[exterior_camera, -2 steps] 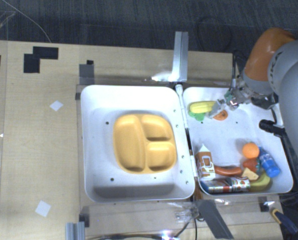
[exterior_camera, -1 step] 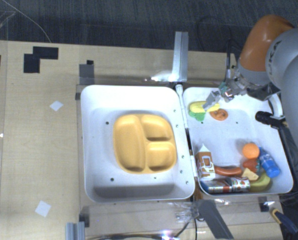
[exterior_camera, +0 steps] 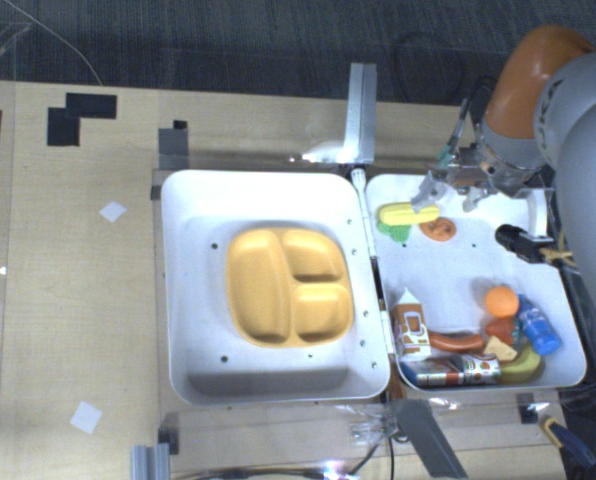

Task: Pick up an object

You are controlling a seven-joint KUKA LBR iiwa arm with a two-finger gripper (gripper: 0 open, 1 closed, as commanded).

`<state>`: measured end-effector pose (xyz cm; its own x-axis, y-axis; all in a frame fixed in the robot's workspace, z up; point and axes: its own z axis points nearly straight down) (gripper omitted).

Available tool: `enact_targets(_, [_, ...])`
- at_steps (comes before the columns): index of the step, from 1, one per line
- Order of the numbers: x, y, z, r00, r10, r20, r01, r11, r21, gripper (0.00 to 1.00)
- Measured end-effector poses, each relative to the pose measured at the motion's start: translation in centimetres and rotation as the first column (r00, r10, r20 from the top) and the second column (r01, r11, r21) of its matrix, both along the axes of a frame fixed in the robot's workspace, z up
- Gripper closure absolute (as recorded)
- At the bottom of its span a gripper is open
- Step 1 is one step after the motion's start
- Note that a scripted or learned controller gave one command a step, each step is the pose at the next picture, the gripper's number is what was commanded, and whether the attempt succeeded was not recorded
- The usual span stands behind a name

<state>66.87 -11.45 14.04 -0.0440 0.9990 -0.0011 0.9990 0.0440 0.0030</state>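
Light wood counter (exterior_camera: 68,298), dark carpeted floor beyond it. Landmark: right bin (exterior_camera: 458,283). Left bin (exterior_camera: 193,298), just beside it, is occupied by a yellow divided tray (exterior_camera: 283,286). Near the right bin's far-left corner a yellow corn toy (exterior_camera: 408,214) is seen under the end effector (exterior_camera: 450,190), fingers spread apart, nothing clamped. An orange ball (exterior_camera: 501,301), blue bottle (exterior_camera: 538,331), carton (exterior_camera: 410,328) and sausage (exterior_camera: 456,343) are piled along its near edge.

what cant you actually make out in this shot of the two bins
- Gripper: in the camera view, its fingers are too small and blurred to judge their state, or whether they touch the corn cob beside them.
- Pile in the right bin's lower corner: the banana lies partly under other items.
- Can: label too small to read.
- Arm: cut off by the view's right edge.
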Motion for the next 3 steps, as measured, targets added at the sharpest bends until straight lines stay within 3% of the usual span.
enact_targets(1, [0.1, -3.5, -1.0, 0.999, -0.033, -0.001, 0.033, 0.999, -0.001, 0.00])
enact_targets(2, [-2.0, -1.5, -3.9, 0.986, -0.166, -0.003, 0.166, 0.986, 0.001, 0.00])
enact_targets(3, [-3.9, -3.8, -5.3, 0.999, -0.039, 0.005, 0.039, 0.999, 0.000, 0.00])
